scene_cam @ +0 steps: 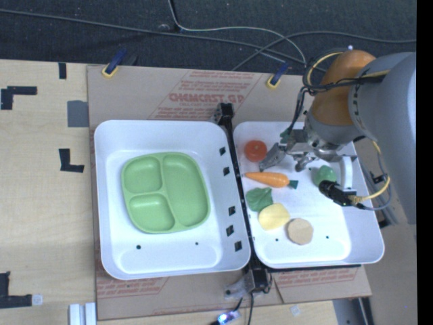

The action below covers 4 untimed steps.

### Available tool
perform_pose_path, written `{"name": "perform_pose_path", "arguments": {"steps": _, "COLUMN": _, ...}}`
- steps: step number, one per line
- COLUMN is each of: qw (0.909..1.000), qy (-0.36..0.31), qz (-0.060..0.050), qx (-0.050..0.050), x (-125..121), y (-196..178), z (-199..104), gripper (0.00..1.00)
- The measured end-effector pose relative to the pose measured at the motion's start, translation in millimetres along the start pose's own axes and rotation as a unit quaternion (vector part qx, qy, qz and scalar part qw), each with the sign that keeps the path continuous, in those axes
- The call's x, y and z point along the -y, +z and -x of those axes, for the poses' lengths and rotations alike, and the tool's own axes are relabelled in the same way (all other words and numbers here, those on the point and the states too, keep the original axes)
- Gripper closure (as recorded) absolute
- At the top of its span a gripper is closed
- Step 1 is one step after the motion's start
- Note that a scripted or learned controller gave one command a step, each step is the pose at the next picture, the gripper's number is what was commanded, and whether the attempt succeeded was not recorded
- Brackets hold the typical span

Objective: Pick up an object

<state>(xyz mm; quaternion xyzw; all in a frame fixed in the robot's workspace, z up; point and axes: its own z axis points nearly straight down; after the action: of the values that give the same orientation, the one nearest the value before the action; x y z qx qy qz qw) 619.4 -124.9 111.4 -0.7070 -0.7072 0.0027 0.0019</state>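
In the right bin (338,246) lie a red-orange round piece (255,149), a carrot (268,179), a green leafy piece (259,198), a yellow lump (274,216) and a tan disc (300,231). A small green object (325,175) sits farther right, partly under the wrist. My gripper (289,160) hangs over the bin's upper middle, just right of the red-orange piece and above the carrot. It is open, one grey finger (272,158) pointing left toward the red-orange piece, and nothing sits between the fingers.
The left bin (108,181) holds a light green divided plate (164,191). A black divider (233,175) runs between the bins. The arm's orange band (342,80) and grey body (392,114) cover the right bin's far right corner. Cables trail along the back.
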Motion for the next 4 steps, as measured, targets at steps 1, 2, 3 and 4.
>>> {"name": "perform_pose_path", "arguments": {"steps": 1, "qw": 1.0, "qy": -0.001, "qz": 0.001, "qx": 0.0, "x": -1, "y": -13, "z": -1, "gripper": 1.0}}
{"name": "perform_pose_path", "arguments": {"steps": 2, "qw": 1.0, "qy": -0.001, "qz": 0.005, "qx": 0.0, "x": -6, "y": -57, "z": -6, "gripper": 1.0}}
{"name": "perform_pose_path", "arguments": {"steps": 3, "qw": 1.0, "qy": -0.001, "qz": 0.006, "qx": 0.0, "x": -9, "y": -121, "z": -6, "gripper": 1.0}}
{"name": "perform_pose_path", "arguments": {"steps": 4, "qw": 1.0, "qy": -0.001, "qz": 0.006, "qx": 0.0, "x": -10, "y": -174, "z": -7, "gripper": 1.0}}
